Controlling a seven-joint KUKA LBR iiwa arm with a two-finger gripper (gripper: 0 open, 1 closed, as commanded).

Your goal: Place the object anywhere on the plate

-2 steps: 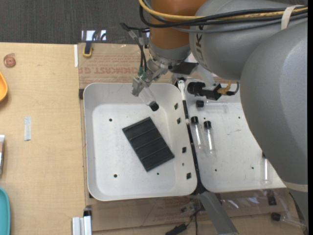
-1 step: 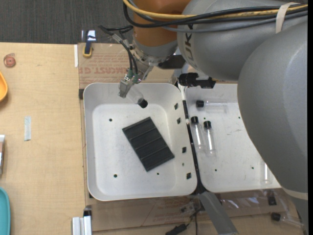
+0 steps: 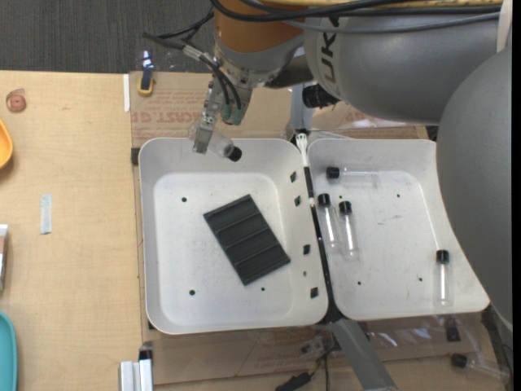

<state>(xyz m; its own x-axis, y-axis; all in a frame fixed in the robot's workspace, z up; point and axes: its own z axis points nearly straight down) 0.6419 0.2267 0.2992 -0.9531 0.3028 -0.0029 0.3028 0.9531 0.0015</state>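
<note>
A dark grey ridged plate lies tilted in the middle of the left bin. My gripper hangs over that bin's far rim, up and left of the plate. It is shut on a small clear tube whose black cap points right. The tube sits crosswise at the fingertips, well apart from the plate.
The right bin holds several clear black-capped tubes: one near its far edge, two side by side at its left, one at the right. The grey arm fills the upper right. Cables hang beside the wrist.
</note>
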